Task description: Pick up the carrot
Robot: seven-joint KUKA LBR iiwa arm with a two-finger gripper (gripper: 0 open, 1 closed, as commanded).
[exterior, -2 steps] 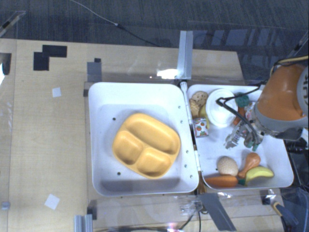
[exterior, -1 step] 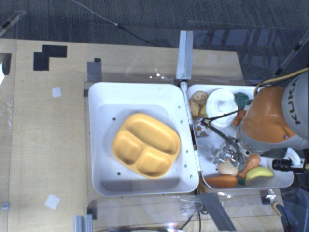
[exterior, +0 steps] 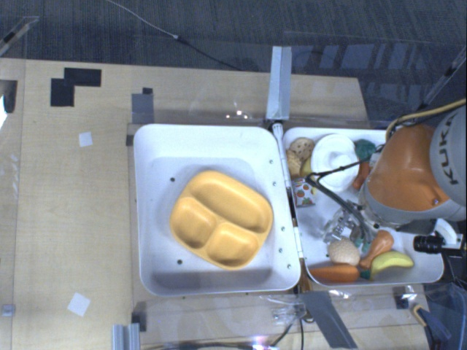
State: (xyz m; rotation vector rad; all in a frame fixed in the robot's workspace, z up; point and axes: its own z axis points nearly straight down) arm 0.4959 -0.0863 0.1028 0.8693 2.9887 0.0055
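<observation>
hovering tool (exterior: 341,228) over right bin (exterior: 436,274), carrot (exterior: 335,273) below

I see a yellow divided plate (exterior: 220,218) lying in the left bin (exterior: 157,268). In the right bin (exterior: 315,250) there is a banana (exterior: 392,262), a chicken drumstick (exterior: 378,245), a cookie (exterior: 300,150) and a white cup (exterior: 337,155).

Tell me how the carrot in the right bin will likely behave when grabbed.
The carrot looks like smooth molded plastic, so it is probably stiff, light and somewhat slippery. Its long rounded shape suggests it may roll or twist if pinched off-center. It lies against the bin's front wall beside the banana, so a nudge could jostle that too.
</observation>
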